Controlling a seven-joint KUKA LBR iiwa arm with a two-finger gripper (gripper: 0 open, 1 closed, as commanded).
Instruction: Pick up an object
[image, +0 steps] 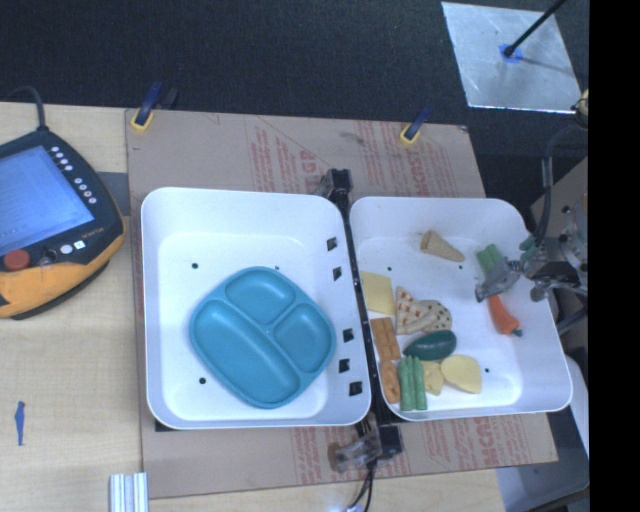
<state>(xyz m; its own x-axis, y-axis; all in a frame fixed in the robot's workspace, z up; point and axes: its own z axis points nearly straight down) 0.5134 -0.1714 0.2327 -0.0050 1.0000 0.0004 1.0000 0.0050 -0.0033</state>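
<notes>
A: Two fingers on the end effector (508, 278), yes? How do they stand?

B: I cannot tell. It sits at the right edge of the right bin (455, 210), a grey and metal cluster, too small and blurred to read as spread or pressed together.

A: What is nearest to it?

B: A green piece (489, 258) lies just at its left, and an orange carrot-like piece (504, 315) just near of it, by the bin's right wall. Whether either one is touched, I cannot say.

A: And further out?

B: A tan cone-shaped piece (441, 245) lies toward the far side of that bin. Along the left side lie a yellow cheese slice (377, 294), a pizza slice (420, 314), a dark green avocado-like piece (430, 346), a green bundle (411, 382) and a yellow chip-shaped piece (461, 373), crowded together.

A: The other bin?

B: The left bin (240, 205) holds a blue divided plate (262, 335), lying flat.

A: Beyond the bins?

B: Brown cardboard (290, 150) under both, on the wooden table (60, 400). A control pendant (50, 225) with a screen sits at the far left.
</notes>
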